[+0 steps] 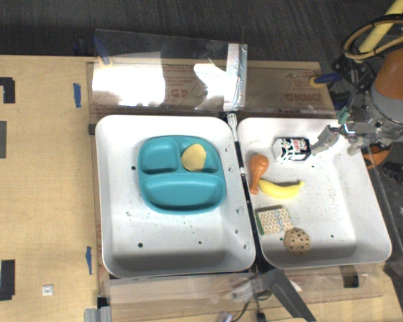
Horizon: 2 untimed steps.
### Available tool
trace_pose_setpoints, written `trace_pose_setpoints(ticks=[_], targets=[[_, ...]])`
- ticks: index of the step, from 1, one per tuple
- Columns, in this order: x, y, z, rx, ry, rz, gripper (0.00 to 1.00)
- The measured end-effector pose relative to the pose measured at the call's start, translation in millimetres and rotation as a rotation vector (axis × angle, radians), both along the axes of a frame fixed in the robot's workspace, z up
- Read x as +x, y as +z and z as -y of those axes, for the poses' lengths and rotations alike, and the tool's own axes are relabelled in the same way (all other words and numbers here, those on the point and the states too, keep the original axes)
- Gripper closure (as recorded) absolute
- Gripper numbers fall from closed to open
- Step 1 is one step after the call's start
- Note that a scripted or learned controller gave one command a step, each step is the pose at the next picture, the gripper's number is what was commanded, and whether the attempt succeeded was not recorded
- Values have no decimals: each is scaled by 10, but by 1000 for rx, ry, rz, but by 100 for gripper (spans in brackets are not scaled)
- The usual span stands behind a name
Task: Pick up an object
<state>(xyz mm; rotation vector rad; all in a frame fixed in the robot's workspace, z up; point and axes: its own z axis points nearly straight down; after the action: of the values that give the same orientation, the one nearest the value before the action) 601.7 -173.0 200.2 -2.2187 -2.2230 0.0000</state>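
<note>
Curved smooth banana (pixel 281 189) beside speckled round cookie (pixel 296 239)

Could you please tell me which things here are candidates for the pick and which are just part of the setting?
Candidates for the pick:
- yellow toy banana
- orange toy drumstick
- black-and-white small carton
- brown speckled cookie
- green-checked flat square
- yellow rounded piece

Setting:
- teal compartment plate
- two white bins
- clear plastic sheet
</note>
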Motion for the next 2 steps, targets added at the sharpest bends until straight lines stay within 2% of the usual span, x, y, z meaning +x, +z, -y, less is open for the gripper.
trace_pose_setpoints(ticks=[1, 2], targets=[[-267, -1007, -796, 3, 27, -9, 0], [-244, -1126, -756, 0, 112, 3, 0]])
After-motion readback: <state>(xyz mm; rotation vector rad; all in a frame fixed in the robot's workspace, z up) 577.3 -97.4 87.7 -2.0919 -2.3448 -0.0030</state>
